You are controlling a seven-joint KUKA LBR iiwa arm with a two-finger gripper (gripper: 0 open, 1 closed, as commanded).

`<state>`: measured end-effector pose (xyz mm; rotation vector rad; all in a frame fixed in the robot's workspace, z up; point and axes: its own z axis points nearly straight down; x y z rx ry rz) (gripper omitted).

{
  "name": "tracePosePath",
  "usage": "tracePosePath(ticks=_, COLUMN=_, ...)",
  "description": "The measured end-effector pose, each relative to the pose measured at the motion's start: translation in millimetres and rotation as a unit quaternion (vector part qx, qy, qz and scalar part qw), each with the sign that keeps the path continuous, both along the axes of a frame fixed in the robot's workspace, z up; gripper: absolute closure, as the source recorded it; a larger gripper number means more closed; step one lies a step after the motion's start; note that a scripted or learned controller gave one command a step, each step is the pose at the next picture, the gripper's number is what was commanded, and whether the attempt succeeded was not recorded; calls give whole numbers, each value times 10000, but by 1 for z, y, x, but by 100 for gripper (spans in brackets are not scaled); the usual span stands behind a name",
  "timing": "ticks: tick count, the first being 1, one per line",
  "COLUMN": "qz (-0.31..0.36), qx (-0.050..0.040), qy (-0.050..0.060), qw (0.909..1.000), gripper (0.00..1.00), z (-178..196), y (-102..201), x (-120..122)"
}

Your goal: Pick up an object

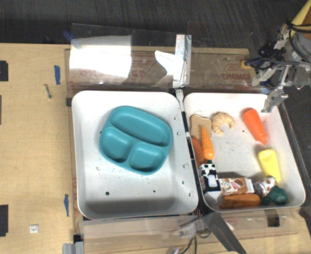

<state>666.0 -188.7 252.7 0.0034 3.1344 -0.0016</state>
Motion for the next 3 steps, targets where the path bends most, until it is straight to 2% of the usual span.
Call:
tracePosePath(ticks=1, qz=300, qx=-1, qy=11, qw=9996, gripper=0, z=-159, y=-35, x=-86)
tracePosePath(ticks=2, qz=-587, qx=2, qy=-14, qw=9983, gripper=0, z=-164, y=-33, x=-126)
tracePosePath(ticks=3, qz=-773, qx=1, qy=-20, qw=9970, gripper=0, z=-164, y=-33, x=-147)
